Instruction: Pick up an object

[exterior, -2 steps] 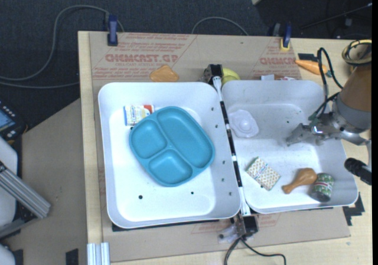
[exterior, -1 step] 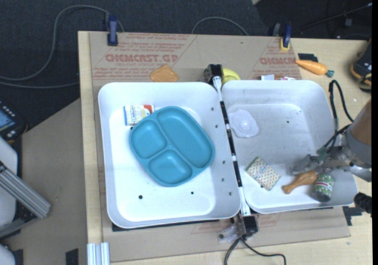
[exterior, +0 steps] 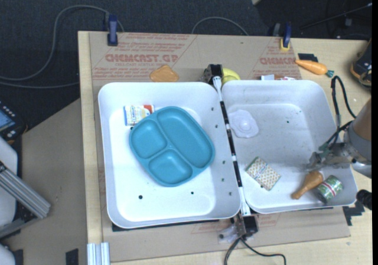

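- Cables (exterior: 245,240) trail off the bench's near edge, just below the seam where the two bins meet.
- Right bin (exterior: 283,95): in its near right corner a small green can (exterior: 329,187) lies touching a wooden peg (exterior: 307,185), with a patterned packet (exterior: 263,173) nearer the seam.
- Gripper (exterior: 328,156) sits low at that bin's right wall, just above the peg and can; whether its fingers are apart or together I cannot tell, and nothing shows between them.
- Risk, as I judge it: the round can may roll and the peg skid aside, and the corner walls could block a closing finger.
- Left bin (exterior: 112,140) holds a blue divided plate (exterior: 171,145) and a small carton (exterior: 137,113) toward its far left corner.
- Far edge: clamps (exterior: 111,29), printed cardboard, an orange carrot toy (exterior: 313,67); dark carpet beyond.
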### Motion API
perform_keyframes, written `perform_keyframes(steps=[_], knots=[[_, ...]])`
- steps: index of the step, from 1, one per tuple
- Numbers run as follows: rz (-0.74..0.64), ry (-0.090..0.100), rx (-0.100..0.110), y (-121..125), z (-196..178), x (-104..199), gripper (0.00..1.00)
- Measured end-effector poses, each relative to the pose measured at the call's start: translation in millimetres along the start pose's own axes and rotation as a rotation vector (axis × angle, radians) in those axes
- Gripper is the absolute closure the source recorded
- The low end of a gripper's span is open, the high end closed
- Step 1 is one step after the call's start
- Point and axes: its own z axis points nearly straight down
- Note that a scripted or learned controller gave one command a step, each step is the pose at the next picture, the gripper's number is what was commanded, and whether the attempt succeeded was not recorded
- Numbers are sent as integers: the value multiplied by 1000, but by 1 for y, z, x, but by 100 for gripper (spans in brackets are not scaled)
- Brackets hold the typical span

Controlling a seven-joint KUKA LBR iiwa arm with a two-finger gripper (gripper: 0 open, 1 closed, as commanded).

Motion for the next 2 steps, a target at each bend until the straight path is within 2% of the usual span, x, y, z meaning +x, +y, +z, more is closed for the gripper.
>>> perform_keyframes(steps=[1, 2], knots=[[-11, -1, -11, 52, -77, 86, 100], [0, -2, 0, 47, -72, 79, 0]])
